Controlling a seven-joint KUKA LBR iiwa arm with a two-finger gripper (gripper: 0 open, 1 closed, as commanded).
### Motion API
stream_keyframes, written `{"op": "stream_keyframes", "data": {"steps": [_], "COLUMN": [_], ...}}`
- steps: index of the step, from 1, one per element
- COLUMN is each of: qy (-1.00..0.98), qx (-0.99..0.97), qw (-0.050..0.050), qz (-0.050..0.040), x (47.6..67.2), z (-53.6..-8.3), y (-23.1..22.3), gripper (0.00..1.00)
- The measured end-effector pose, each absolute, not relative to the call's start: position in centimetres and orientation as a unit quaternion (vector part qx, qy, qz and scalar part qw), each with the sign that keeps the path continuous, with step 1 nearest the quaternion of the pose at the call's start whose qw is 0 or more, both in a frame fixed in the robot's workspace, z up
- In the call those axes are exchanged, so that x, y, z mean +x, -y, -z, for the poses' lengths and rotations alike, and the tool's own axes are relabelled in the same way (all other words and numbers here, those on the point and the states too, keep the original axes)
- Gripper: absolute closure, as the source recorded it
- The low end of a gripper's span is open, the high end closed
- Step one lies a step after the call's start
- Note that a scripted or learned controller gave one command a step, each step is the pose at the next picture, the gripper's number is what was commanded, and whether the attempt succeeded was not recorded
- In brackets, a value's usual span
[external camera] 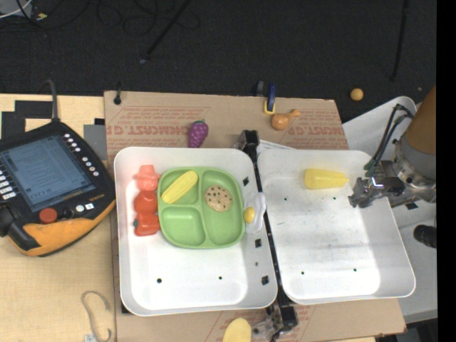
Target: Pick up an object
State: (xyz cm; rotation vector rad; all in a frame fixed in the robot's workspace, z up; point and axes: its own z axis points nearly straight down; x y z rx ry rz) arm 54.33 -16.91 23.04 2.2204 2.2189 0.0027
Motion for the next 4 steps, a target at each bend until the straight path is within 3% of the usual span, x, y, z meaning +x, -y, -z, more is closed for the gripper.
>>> {"op": "stream_keyframes", "data": {"steps": [1,4], "qy": [-0.709,-0.709], "qx": [0.706,0.705], "qw": [-0.001,-0.001], "qz": [-0.0005,-0.0004], "x": [56.1,58.4], "z": [-22.4,-22.8], "y": [11.5,-4.8], "gripper": [1.0,1.0]}}
